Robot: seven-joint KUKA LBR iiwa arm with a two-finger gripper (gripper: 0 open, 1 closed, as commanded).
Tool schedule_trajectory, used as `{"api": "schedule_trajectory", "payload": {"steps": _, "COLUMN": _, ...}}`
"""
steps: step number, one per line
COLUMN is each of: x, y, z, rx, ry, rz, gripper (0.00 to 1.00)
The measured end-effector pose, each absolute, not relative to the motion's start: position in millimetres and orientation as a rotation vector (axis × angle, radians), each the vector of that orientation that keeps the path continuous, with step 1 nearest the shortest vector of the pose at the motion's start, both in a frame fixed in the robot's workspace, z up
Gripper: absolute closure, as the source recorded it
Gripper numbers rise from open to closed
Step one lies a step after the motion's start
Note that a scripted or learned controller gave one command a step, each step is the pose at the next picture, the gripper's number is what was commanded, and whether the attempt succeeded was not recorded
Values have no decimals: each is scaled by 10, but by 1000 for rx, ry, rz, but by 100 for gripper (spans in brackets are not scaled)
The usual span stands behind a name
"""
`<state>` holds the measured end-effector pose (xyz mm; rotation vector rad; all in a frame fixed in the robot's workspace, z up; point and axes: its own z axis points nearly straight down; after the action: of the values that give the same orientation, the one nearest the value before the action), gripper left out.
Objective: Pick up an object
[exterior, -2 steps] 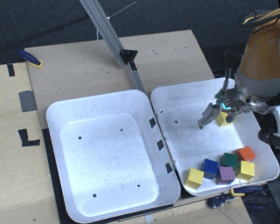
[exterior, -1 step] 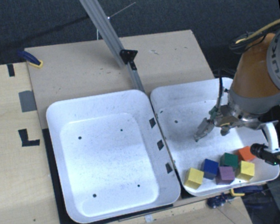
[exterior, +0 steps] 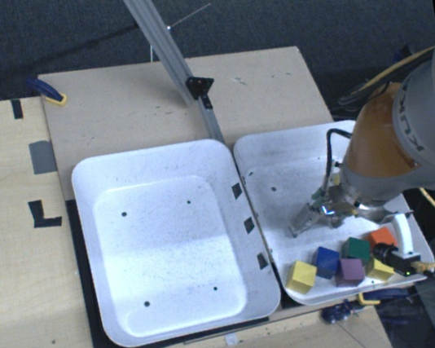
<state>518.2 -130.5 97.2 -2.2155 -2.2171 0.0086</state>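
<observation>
jaws spread over the right bin floor

the jaws stand open, with nothing between the fingers. the gripper (exterior: 312, 218) sits low in the right bin (exterior: 281, 158), its metal fingers pointing toward the bin's left side and over bare white floor near the middle. whether the fingertips touch the floor cannot be told. the arm (exterior: 393, 139) comes in from the right, its orange band just above the wrist, covering the bin's right part.

the blocks lie together along the near edge of the right bin, apart from the gripper. a yellow block (exterior: 302, 276) is the leftmost, close to the bin's near left corner. a blue block (exterior: 327, 260) sits just beside it to the right. next come a purple block (exterior: 351, 270) and, right behind it, a green block (exterior: 356, 249); the two look to be touching. an orange block (exterior: 382, 235) lies to the right of the green one, partly under the arm's wrist. a second yellow piece (exterior: 380, 270) shows by the near right corner, just beside the purple block.

the left bin (exterior: 95, 231) lies alongside, its rim meeting the right bin's rim in the middle of the bench (exterior: 269, 86).
</observation>
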Motion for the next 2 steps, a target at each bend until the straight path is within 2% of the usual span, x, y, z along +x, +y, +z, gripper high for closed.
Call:
{"api": "schedule_trajectory", "payload": {"steps": 1, "x": 5173, "y": -1300, "z": 911, "rx": -2218, "ry": -2220, "rz": 4, "gripper": 0}}
{"api": "schedule_trajectory", "payload": {"steps": 2, "x": 5172, "y": -1294, "z": 1010, "rx": -2217, "ry": -2220, "rz": 3, "gripper": 100}}
